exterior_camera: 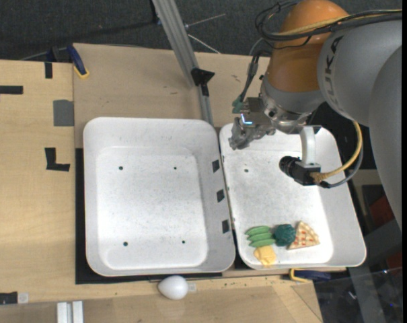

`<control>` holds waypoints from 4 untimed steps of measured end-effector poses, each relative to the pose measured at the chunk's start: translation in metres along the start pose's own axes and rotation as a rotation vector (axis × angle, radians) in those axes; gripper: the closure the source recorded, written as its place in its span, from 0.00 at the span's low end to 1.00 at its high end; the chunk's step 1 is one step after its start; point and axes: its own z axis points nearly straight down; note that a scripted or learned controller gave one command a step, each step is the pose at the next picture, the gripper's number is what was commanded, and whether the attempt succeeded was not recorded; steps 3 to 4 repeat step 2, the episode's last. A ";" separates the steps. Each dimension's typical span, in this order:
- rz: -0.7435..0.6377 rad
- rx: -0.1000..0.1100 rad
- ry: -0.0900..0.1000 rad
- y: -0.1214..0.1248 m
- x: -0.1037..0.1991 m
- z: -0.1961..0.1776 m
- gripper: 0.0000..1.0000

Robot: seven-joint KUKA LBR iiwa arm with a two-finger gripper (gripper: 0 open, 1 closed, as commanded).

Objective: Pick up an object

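Observation:
Near the front edge of the right bin (324,180) lies a small cluster of toy food. It holds a green pea pod (260,234), a dark green broccoli piece (283,233), a pizza slice (303,236) and a yellow piece (265,254). My gripper (240,138) hangs over the far left corner of that bin, well away from the cluster. Nothing shows between its fingers.
The left bin (149,194) sits beside the right one. A white egg-shaped object (173,287) rests on the bench in front of the left bin. A grey metal post (183,46) slants up behind the bins. The arm's black cable fitting (299,169) hangs over the right bin.

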 end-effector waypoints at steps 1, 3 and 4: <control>0.001 0.002 -0.001 -0.017 0.049 0.014 1.00; 0.000 0.001 -0.001 -0.028 0.094 0.014 1.00; 0.000 0.001 -0.001 -0.028 0.094 0.014 1.00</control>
